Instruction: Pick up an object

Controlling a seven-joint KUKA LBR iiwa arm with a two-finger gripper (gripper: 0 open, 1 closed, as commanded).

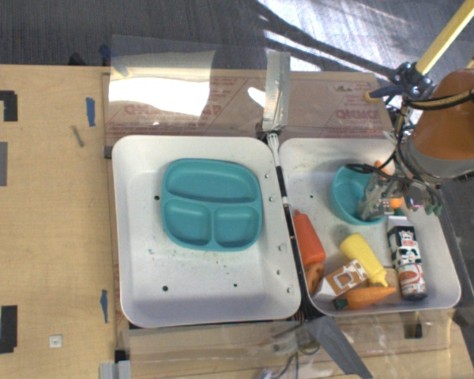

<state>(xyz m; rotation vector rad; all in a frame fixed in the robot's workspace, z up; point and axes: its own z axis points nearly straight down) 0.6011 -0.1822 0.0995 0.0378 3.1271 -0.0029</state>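
A: Where's the gripper (pixel 377 200) rel. to the teal bowl (pixel 349 193)?
B: Right at the bowl's right rim, arm coming in from upper right. Fingers open or closed — can't tell, too cluttered.
A: Other stuff rel. to the bowl?
B: Yellow bottle (pixel 363 257) just below it. Orange bottle (pixel 307 239) below-left, against the right bin (pixel 450 279) wall. Cow-print can (pixel 408 262) below-right. Carrot (pixel 366 296) further below, by a small brown box (pixel 349 278)
A: Left of the bowl?
B: Teal divided plate (pixel 212 204) in the left bin (pixel 134 235), well apart
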